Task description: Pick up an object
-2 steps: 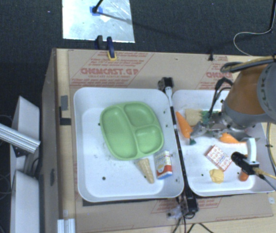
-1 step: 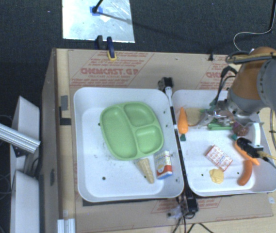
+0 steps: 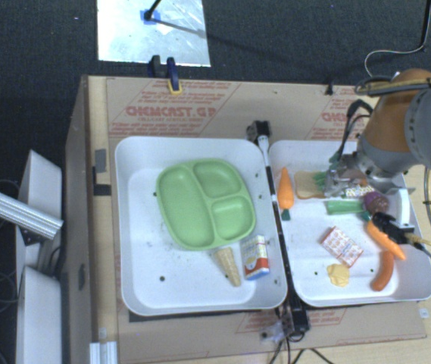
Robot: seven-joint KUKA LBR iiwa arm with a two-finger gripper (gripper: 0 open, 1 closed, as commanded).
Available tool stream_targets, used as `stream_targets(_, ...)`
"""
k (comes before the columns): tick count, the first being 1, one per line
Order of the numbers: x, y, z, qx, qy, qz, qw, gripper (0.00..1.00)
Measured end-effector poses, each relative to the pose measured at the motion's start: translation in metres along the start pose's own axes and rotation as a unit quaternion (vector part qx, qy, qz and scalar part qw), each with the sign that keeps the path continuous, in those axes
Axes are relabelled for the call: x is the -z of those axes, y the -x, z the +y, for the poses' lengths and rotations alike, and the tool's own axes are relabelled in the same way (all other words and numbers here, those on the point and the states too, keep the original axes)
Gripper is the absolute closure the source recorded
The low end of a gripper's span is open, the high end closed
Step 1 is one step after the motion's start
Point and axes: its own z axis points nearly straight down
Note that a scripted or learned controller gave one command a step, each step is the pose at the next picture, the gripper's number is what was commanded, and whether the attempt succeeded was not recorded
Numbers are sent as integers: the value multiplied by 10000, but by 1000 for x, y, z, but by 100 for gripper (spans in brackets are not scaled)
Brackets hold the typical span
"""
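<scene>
My gripper point(image 3: 344, 179) is low over the back of the right bin point(image 3: 420, 288), reaching in from the right. Directly beside it lie a tan flat piece point(image 3: 306, 185) on its left and a green block point(image 3: 344, 206) just in front. A purple item point(image 3: 374, 202) lies right of the green block. A carrot with a green top point(image 3: 285, 189) rests along the bin's left wall. Nearer the front are a red-patterned packet point(image 3: 341, 246), a small yellow piece point(image 3: 338, 275), an orange sausage shape point(image 3: 383, 271) and another orange piece point(image 3: 384, 238).
The left bin point(image 3: 135, 279) holds a green divided plate point(image 3: 205, 203), an ice cream cone point(image 3: 229, 265) and a small can point(image 3: 255, 255) near its front right. A black clamp point(image 3: 260, 132) sits at the back where the bins meet.
</scene>
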Motion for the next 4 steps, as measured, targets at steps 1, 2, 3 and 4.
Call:
stream_targets(1,0,0,0,4,-1,-1,10000,0)
stream_targets(2,-10,32,56,-14,13,-2,10000,0)
stream_targets(3,-10,22,55,-16,3,-6,10000,0)
stream_targets(4,-10,23,56,-13,1,5,10000,0)
